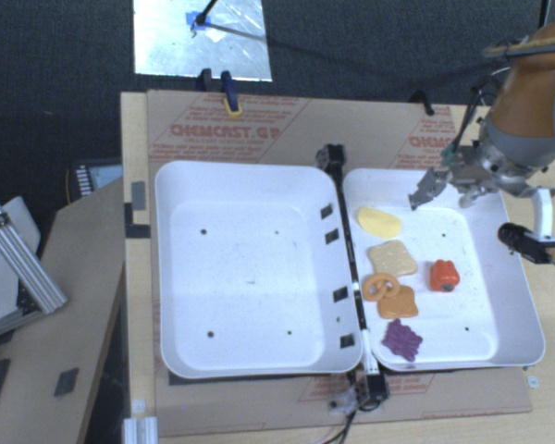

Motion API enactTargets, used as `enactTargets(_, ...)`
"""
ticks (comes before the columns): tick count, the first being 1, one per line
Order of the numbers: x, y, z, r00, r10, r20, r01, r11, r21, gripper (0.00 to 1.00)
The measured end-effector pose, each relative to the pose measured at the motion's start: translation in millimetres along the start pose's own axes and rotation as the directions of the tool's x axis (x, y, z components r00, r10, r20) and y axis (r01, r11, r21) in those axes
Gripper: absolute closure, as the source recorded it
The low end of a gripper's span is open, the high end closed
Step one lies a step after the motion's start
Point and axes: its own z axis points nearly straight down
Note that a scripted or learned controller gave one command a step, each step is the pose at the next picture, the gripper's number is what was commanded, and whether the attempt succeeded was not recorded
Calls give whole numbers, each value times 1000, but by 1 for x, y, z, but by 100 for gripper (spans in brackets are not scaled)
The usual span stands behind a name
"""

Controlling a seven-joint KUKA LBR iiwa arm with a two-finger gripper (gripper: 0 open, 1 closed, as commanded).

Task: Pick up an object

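The right bin [513,326] holds several toy foods. A yellow piece [377,220] lies near its back left, and a beige toast slice [392,258] sits just in front of it. A brown pretzel [380,287] touches an orange piece [400,302]. Purple grapes [402,340] lie at the front, and a red-orange pepper [444,275] stands to the right. My gripper [444,192] hangs over the bin's back edge, right of the yellow piece and above the pepper. It is open with nothing between its fingers.
The left bin [250,271] stands beside the right one, with a black divider strip [347,266] between them. A shiny sheet [202,26] lies behind the bench. Metal framing [14,257] stands at the far left.
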Motion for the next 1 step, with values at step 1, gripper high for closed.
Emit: enactTargets(1,-22,-78,63,1000,6,-2,-6,1000,11,0)
